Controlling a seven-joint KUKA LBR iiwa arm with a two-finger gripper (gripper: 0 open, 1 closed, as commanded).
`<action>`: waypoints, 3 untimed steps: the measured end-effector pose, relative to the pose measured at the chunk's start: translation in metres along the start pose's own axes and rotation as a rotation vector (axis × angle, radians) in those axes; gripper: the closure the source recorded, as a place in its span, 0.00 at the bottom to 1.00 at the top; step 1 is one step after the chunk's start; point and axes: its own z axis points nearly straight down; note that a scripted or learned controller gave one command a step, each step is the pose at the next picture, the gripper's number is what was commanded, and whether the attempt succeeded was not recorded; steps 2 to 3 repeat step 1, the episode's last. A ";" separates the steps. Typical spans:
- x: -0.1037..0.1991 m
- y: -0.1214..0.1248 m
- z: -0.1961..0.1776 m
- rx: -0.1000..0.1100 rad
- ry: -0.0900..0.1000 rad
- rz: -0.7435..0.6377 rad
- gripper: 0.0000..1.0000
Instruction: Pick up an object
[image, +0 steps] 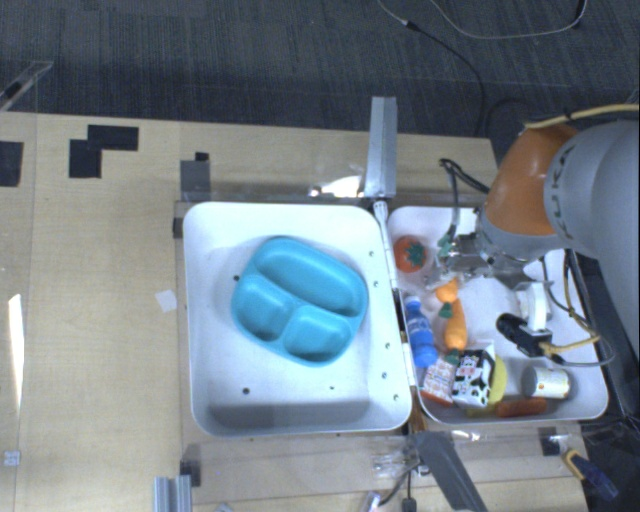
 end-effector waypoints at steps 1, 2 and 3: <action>0.047 -0.051 -0.085 0.010 0.001 -0.347 1.00; 0.047 -0.051 -0.085 0.010 0.001 -0.347 1.00; 0.047 -0.051 -0.085 0.010 0.001 -0.347 1.00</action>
